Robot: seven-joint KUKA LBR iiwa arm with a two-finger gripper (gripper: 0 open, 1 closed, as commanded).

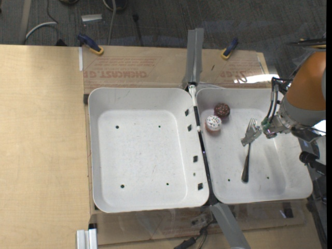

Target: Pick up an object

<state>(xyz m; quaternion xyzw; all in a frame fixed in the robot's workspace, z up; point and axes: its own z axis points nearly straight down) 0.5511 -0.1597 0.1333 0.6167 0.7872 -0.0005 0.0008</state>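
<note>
Clearly the hand (pixel 255 134), closed or not I cannot tell, sits at the fork (pixel 248 152) head in the right bin (pixel 290 191), so it should pinch squarely before lifting.

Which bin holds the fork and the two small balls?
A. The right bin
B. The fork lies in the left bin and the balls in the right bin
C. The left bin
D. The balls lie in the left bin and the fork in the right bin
A: the fork, the dark ball and the white ball all lie inside the right bin, on the arm's side.
</note>
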